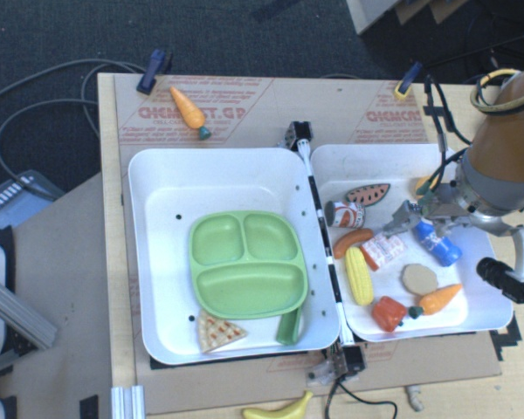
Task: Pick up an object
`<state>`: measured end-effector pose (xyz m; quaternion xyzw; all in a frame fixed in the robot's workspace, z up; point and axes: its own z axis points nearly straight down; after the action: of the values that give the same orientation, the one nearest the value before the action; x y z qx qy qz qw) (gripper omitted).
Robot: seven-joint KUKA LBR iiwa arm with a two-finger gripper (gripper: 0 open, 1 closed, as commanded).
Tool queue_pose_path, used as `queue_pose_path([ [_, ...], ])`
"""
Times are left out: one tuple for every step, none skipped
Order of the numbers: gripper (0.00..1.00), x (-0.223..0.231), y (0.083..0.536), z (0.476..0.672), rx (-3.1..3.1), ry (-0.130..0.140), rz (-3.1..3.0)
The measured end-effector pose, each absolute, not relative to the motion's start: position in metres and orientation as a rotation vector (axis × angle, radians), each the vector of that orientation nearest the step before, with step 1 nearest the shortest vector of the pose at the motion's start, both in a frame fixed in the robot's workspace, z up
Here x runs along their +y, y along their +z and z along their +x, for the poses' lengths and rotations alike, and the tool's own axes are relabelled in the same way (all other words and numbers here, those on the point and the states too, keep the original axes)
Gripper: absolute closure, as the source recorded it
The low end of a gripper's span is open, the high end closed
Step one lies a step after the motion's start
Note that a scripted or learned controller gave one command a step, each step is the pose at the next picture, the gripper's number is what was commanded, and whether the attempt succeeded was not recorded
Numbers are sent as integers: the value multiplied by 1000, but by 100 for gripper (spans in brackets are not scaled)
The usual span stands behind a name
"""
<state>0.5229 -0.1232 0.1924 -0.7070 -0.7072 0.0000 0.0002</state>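
The two-finger claw (408,216) is seen low in the right white bin (332,160); whether it is parted or closed cannot be told, and nothing is seen held by it. The nearest candidate, a small white-and-red crinkled packet (384,250), is found just below the claw, with a blue plastic bottle (438,242) beside it to the right. The packet is judged light, soft and somewhat slippery; it would best be pinched across its narrow width at the middle, where it should crumple rather than slide.
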Motion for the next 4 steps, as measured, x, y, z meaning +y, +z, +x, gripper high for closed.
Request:
queue_pose_path([
  [0, -104, 98, 544, -2224, -4, -2223],
  [0, -94, 90, 504, -2235, -13, -2237],
  [0, -103, 90, 634, -2234, -12, -2229],
  [100, -105, 101, 634, -2239, -7, -2232],
])
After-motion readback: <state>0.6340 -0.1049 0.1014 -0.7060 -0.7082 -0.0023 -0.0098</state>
